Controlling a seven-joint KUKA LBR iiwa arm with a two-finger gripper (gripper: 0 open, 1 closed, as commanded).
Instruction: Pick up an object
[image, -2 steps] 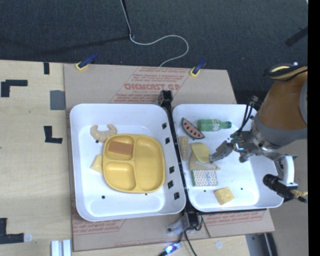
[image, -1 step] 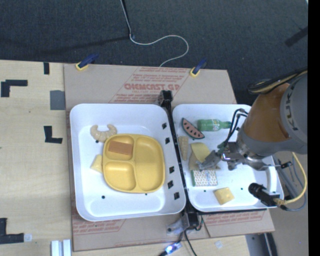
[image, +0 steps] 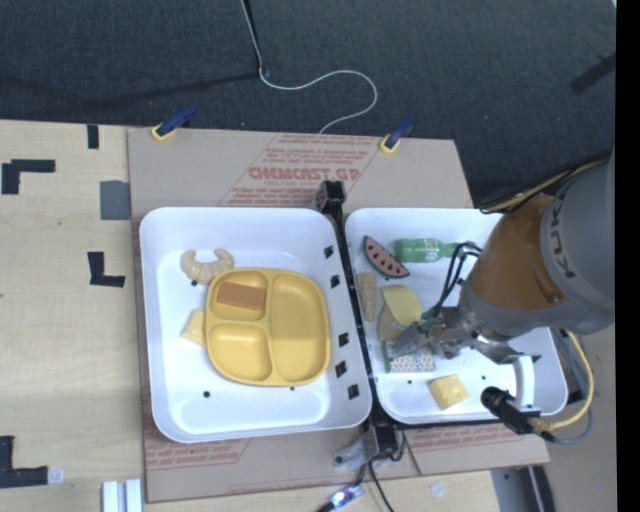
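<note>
Seen from above, the right bin (image: 520, 408) holds a small clutter of pieces. A dark watermelon slice (image: 384, 258) with a red edge lies near the bin's upper left, and a green bottle (image: 420, 249) lies on its side just beside it. Below them sit a pale yellow wedge (image: 402, 303) like a block of cheese and a thin tan piece (image: 368, 294) against the divider. A grey, speckled flat object (image: 412, 358) lies under the wrist, and a small yellow block (image: 447, 390) rests near the bin's front wall, apart from the rest.

The left bin (image: 160, 300) carries a yellow divided tray (image: 285, 335) with a brown square (image: 241, 294) in its upper-left compartment. A tan croissant (image: 205, 264) lies just beyond the tray, and a pale yellow wedge piece (image: 193, 326) peeks out at the tray's left edge.

The arm (image: 575, 250) reaches in from the right, its orange band over the right bin, wrist bent down toward the bin's middle. The gripper (image: 432, 330) sits low among the pieces, near the cheese-like wedge and the grey object; it is perhaps touching one, but cannot be told apart from the clutter, and its state cannot be told.

Both bins rest on a cardboard sheet (image: 300, 170) on the tabletop (image: 60, 300).
</note>
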